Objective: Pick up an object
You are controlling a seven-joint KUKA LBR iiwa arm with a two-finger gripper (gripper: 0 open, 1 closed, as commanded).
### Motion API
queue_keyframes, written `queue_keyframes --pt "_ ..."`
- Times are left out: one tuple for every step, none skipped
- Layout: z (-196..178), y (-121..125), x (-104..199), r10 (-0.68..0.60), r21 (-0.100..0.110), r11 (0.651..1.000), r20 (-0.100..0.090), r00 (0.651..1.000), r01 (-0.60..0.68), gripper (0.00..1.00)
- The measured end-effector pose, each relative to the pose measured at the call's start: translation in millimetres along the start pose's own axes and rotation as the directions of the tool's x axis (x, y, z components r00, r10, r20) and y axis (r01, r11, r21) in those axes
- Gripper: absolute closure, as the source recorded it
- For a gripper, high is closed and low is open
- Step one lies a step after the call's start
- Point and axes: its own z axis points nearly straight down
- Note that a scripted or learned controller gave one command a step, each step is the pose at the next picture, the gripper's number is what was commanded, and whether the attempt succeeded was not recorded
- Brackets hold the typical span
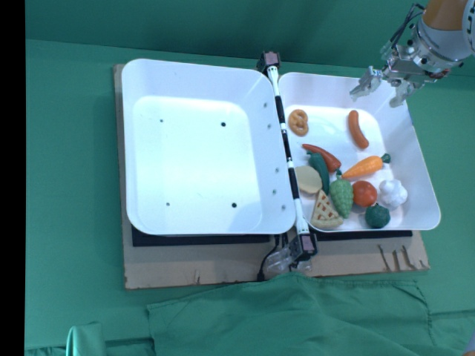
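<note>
- My tool (pixel 387 84) hangs above the far rim of the right bin (pixel 423 188), fingers spread apart, nothing between them.
- The nearest candidate is the sausage (pixel 358 128), lying alone on the bin floor, well apart from the pretzel (pixel 298 122).
- I judge it light, smooth and probably rigid plastic, so it may roll or slip; I would close across its narrow middle.
- The carrot (pixel 364 167), tomato (pixel 364 193), garlic (pixel 392 193) and waffle (pixel 325 211) crowd together at the near end, leaving less room for the fingers.
- The left bin (pixel 148 87) sits beside it on the worktop (pixel 67 162).
</note>
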Motion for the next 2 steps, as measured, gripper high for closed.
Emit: queue_keyframes --pt "41.8 7.1 -2.3 0.0 0.001 1.0 0.0 1.0 0.0 0.0" --pt "100.4 10.7 1.7 -0.001 0.003 1.0 -0.001 1.0 0.001 0.0"
